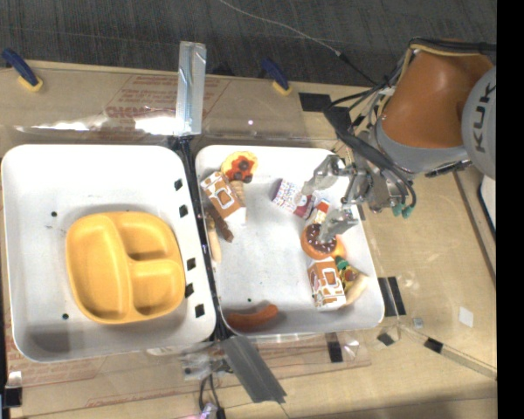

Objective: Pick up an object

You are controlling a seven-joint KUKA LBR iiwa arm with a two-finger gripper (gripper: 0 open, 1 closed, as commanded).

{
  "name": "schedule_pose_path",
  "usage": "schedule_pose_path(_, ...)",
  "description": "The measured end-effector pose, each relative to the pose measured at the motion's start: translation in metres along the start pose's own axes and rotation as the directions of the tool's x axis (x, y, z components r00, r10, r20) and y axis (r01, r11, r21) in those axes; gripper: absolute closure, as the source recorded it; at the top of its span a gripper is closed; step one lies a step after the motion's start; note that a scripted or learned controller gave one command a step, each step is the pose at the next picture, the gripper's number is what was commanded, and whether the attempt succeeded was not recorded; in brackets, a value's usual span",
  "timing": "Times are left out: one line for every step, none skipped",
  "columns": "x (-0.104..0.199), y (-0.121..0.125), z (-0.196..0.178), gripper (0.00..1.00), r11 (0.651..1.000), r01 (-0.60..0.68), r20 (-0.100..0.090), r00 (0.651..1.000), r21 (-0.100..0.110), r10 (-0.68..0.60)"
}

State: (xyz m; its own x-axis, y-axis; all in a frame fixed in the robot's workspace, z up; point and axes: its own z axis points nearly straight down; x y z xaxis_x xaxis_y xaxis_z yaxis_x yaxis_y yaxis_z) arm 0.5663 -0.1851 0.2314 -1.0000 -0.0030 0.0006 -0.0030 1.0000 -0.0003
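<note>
The gripper (pixel 330 206) hangs over the right bin (pixel 262 273), fingers spread and holding nothing, just above a round chocolate-topped doughnut (pixel 320 241) near the bin's right wall. That doughnut looks the likeliest pick. A small purple-and-white carton (pixel 287 195) lies just beside it, and a toy house-shaped box (pixel 327 285) below. I'd want the fingers to straddle the doughnut squarely and descend straight, clear of both neighbours, before closing.

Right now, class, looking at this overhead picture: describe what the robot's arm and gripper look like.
The arm is grey with a broad orange band above the wrist and part of dark lettering on its grey shell. Thin dark cables run along the wrist, with a small teal piece beside them. The gripper is pale silvery metal with two slim fingers.
</note>
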Motion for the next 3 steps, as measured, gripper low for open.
schedule_pose_path(0.016, -0.018, 0.129, 0.00, 0.995, 0.104, 0.009, 0.994, 0.004, -0.104)
schedule_pose_path(0.059, 0.008, 0.133, 0.00, 1.000, -0.030, 0.017, 0.999, 0.005, 0.030)
schedule_pose_path(0.080, -0.023, 0.132, 0.00, 1.000, -0.024, 0.025, 0.999, 0.002, 0.024)
